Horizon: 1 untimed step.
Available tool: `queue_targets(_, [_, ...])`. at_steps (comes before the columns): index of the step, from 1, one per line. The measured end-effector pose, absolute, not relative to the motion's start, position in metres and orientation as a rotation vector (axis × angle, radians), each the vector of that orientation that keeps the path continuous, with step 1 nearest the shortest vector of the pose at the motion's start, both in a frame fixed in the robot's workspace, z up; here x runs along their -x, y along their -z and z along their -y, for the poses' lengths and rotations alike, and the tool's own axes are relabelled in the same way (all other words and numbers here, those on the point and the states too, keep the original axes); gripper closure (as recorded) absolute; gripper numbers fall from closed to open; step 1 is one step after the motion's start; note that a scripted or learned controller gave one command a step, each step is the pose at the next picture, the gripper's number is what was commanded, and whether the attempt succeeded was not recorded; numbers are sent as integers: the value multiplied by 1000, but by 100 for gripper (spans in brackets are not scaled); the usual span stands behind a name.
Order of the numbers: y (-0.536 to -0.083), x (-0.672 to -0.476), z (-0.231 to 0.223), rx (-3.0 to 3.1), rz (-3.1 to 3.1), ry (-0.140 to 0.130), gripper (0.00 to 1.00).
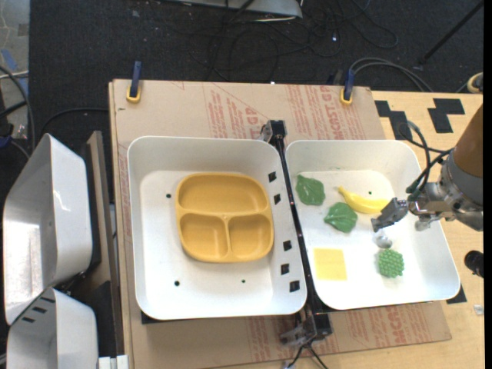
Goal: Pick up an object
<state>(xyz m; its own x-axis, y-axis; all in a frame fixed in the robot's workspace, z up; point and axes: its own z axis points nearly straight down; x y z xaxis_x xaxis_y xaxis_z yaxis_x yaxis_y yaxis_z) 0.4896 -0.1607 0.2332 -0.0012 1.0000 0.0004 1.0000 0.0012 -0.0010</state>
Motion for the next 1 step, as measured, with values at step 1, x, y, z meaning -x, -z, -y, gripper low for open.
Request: queue_targets(1, [-188,-484,165,2222,2217,-2,0])
